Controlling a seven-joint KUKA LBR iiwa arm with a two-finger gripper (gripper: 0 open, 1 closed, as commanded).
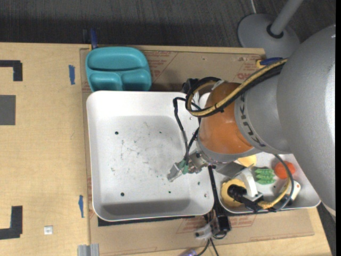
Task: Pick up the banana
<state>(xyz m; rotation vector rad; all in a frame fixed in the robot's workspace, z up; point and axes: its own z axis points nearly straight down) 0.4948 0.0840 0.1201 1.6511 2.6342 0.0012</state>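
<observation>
Fingers of the gripper (176,172) hang low over the left bin (106,116), near its right wall and toward the front, with nothing visible between them; how far apart they stand cannot be made out from this angle, so whether the tool is released or clenched cannot be told. Its tip sits just above the bin's scuffed white floor.

The banana (233,192) lies in the right bin (309,199), at that bin's front left corner (a yellow curve, partly hidden by a black cable (250,200) running across it). It is off to the gripper's right and a little nearer the bench's front edge, on the far side of the wall between the two bins, apart from the fingertips.

The arm (298,105) reaches in from the right, its grey body crossing above the right bin, and the orange band (226,124) sits over the divide with the wrist pointing down into the left bin. Beside the banana lie a green item (263,175) and an orange item (281,169). A teal tray (118,68) stands behind the left bin.
</observation>
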